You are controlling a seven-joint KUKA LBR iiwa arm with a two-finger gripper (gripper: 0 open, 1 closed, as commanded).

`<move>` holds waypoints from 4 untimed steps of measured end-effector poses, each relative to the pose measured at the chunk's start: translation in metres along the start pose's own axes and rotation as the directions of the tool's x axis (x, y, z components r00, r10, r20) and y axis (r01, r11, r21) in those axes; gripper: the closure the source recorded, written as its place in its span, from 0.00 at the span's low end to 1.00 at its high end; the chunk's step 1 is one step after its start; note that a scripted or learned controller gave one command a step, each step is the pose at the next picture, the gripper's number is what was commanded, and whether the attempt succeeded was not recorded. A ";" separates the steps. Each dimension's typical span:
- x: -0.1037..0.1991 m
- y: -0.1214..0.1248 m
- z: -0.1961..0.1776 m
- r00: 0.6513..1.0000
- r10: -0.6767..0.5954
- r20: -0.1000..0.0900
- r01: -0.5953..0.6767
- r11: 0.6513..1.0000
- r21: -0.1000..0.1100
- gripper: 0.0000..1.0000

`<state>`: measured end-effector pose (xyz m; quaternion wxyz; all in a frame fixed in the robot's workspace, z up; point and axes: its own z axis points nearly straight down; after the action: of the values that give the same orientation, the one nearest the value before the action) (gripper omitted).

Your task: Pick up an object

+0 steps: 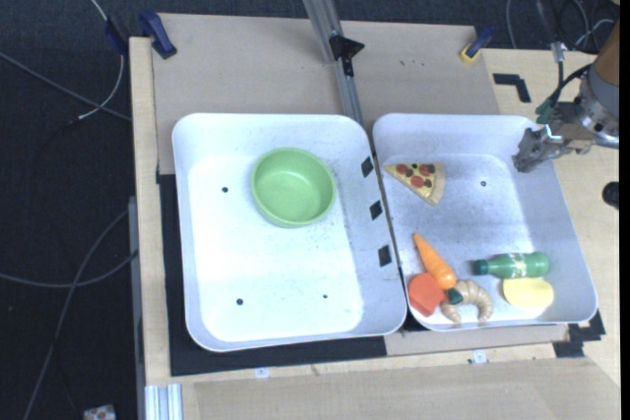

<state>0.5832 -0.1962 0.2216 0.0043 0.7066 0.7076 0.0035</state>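
Two shallow white plastic bins with rounded corners sat side by side on a pale board. The left bin (212,310) held a round green bowl (293,186), smooth and matte, in its upper middle, with bare floor all around it.

The right bin (566,211) carried its toys mostly along the lower edge. A wedge-shaped pizza slice (418,180) lay in the upper left of that bin, its tip toward the lower right. A tapered orange carrot (434,259) ran diagonally, narrow end toward the upper left, and a squat red piece (426,294) touched its lower end. Beside these lay a knobbly tan curved object (470,300). A green bottle (512,265) lay on its side, long axis roughly horizontal, cap pointing left, just above a rounded yellow piece (528,294) near the lower right corner. The middle and upper right of this bin stayed open.

The gripper (532,152) hung at the bin's upper right rim, well apart from every toy; it carried nothing, though how far its jaws stood apart could not be told.
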 end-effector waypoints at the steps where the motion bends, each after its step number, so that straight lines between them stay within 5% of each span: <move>1: 0.000 0.002 -0.056 1.000 0.000 0.000 0.000 1.000 0.003 1.00; 4: 0.162 0.013 -0.058 1.000 -0.004 -0.007 0.004 1.000 0.022 1.00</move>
<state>0.5953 -0.0344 0.2795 -0.0058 0.7051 0.7091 -0.0018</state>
